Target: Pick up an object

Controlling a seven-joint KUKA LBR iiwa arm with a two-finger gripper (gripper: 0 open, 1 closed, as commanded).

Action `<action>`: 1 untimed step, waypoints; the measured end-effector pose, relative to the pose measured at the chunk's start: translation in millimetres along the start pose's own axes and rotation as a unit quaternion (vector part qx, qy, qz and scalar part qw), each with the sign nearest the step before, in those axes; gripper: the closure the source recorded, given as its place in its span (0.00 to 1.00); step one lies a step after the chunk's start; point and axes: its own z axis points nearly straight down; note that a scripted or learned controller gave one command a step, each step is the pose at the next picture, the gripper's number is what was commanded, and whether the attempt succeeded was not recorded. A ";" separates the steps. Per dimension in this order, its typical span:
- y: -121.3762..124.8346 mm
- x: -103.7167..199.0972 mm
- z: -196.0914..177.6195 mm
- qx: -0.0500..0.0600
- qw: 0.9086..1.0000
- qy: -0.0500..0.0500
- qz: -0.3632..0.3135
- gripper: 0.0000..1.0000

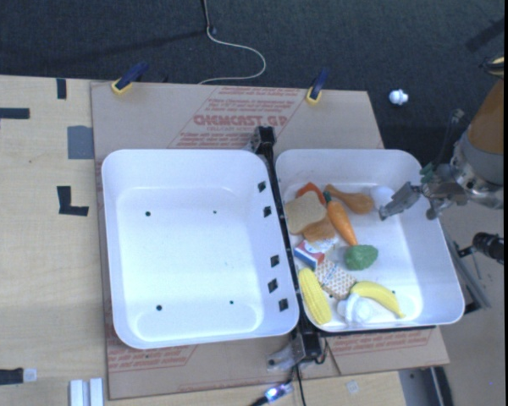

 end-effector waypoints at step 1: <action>0.8 113.0 126.2 -0.001 1.000 0.001 -0.004 0.00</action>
